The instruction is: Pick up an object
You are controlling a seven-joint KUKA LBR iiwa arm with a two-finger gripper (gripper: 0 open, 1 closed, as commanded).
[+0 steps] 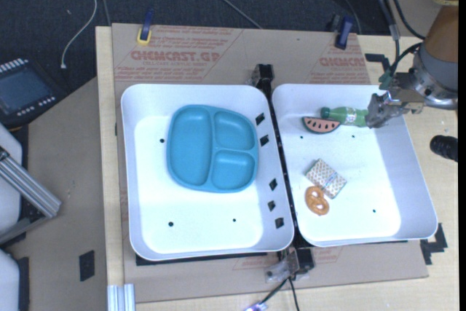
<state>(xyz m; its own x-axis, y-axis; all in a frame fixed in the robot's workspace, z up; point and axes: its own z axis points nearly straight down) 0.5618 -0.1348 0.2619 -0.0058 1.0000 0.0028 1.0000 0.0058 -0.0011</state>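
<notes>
Tool (pixel 378 115) at the green bottle's (pixel 344 114) right end, finger state not discernible; judged best practice: centre over the bottle, clear of the watermelon slice (pixel 321 124) touching its left end.

Evenly, brightly lit from overhead. Mild glare across the white bins (pixel 207 226); soft shadow under their rims. Slightly soft focus throughout, coarser beyond the bins toward the dim dark floor (pixel 51 18) above.

A blue divided plate (pixel 212 148) lay in the left bin (pixel 145 229). The gripper (pixel 378 115) hung beside a green bottle (pixel 344 114) in the right bin (pixel 393 222), near a watermelon slice (pixel 321 125).
</notes>
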